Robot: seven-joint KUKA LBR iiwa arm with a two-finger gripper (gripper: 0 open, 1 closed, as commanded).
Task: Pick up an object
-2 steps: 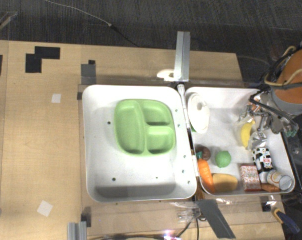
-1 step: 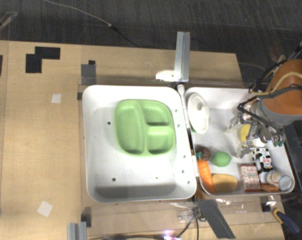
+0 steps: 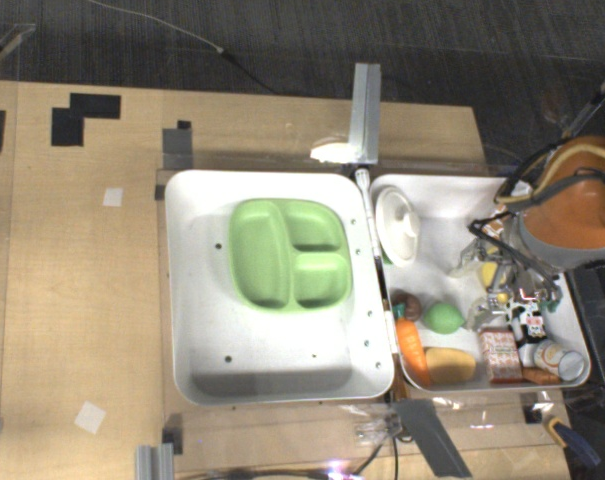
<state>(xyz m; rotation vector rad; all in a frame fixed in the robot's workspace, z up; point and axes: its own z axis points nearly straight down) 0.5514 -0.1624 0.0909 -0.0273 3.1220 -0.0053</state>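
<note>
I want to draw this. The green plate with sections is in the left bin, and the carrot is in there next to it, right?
Not quite. The camera view shows the green sectioned plate in the left bin, but the carrot lies in the right bin, at its near left corner beside a small green ball.

1. Green divided plate (image 3: 287, 253) – 3 compartments, lies flat, mid of left bin.
2. White cup/bowl (image 3: 396, 225) – tipped on side, right bin, upper-left by bin wall.
3. Green ball (image 3: 443, 318) – round, right bin centre-front.
4. Orange carrot (image 3: 411, 344) – lying lengthwise, front-left corner of right bin.
5. Tan bread-like piece (image 3: 450, 365) – beside carrot, touching it.
6. Red-brown packet (image 3: 500, 354) – flat, right of the bread piece.
</note>
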